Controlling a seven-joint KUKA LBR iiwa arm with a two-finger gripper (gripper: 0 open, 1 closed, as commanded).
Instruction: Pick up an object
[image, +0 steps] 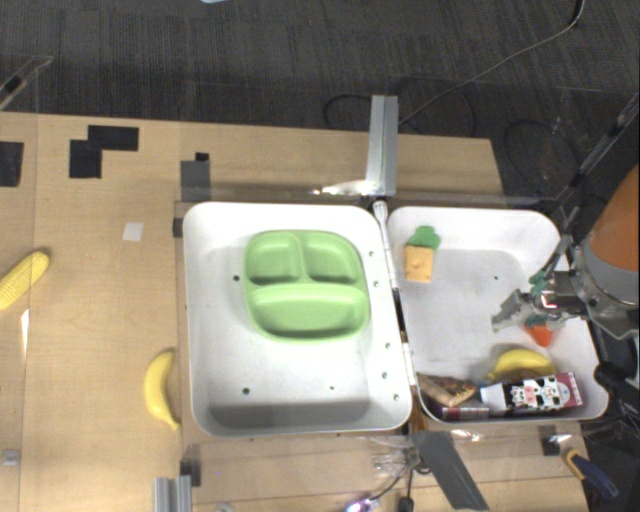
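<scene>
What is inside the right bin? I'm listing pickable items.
The right bin holds a green piece, yellow block, banana, maroon box and brown item. An orange thing sits partly covered beneath the gripper.

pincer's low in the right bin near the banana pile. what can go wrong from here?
1. The pincer sits over a small orange item right beside the banana; closing could catch both or nudge either away.
2. The banana leans on the box and the rest of the clutter by the bin's near wall, so a grasp may drag neighbours or slip.
3. That wall is close; a low approach could scrape it.
</scene>
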